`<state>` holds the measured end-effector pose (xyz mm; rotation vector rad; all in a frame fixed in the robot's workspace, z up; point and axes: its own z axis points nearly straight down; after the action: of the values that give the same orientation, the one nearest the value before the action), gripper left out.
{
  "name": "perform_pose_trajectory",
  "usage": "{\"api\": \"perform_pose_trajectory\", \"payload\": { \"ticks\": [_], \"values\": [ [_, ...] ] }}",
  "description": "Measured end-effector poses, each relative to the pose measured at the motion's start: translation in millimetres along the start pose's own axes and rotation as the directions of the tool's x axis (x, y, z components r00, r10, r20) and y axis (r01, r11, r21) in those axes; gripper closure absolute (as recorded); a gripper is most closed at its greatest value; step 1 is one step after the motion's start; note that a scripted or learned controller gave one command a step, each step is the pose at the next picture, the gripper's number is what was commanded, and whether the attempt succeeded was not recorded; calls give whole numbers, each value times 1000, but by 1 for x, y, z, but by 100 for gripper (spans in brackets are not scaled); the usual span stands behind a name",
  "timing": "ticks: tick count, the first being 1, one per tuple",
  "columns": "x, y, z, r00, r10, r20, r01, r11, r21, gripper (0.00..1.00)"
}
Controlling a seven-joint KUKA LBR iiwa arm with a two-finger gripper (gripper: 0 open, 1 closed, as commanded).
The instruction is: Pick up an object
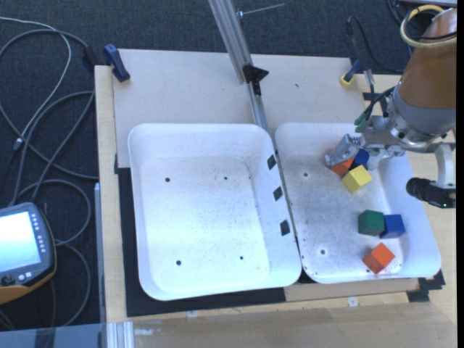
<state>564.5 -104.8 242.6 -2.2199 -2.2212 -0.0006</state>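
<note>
The right bin holds several small blocks. My gripper is low over the bin's upper part, right above an orange-red block that it partly hides. A blue block peeks out beside the gripper, and a yellow block lies just below and to the right of it. Further toward the front lie a green block, a second blue block touching it, and an orange block.
The left bin sits beside the right one, with a raised divider edge between them. A metal pole slants up from behind the bins. The grey and orange arm looms over the right bin's far corner.
</note>
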Motion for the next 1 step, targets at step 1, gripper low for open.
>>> {"api": "perform_pose_trajectory", "payload": {
  "ticks": [1],
  "values": [
    [-31,-24,128,1000,3,-1,-3,1000,10,0]
  ]
}}
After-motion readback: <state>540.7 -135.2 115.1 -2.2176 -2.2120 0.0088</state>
